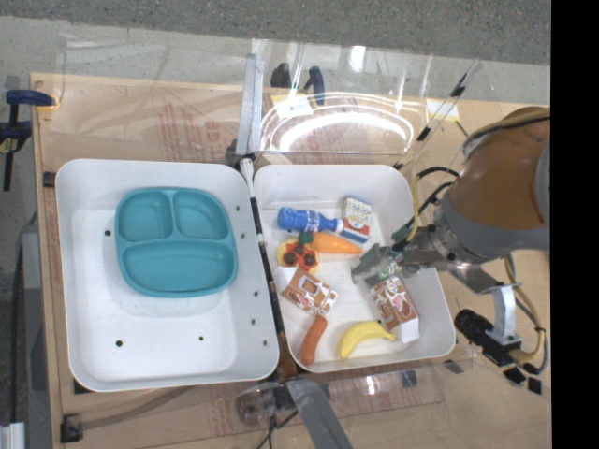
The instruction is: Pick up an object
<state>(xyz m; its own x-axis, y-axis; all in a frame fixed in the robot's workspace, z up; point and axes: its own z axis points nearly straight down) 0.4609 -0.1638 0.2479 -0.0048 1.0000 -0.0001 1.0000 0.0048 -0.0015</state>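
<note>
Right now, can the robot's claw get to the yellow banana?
Probably yes. The claw hovers in the same bin, and the banana lies uncovered near the front wall, with only a carton beside it.

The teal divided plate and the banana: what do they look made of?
Teal divided plate: probably moulded plastic, smooth with a soft sheen; one uniform colour, rounded compartment ridges. Banana: likely a plastic toy, since its yellow is flat and even with a faint gloss, though the view is too coarse to be sure.

Teal divided plate (pixel 175 241) in left bin (pixel 80 344), blue clamp (pixel 19 120) at bench's left edge
</note>
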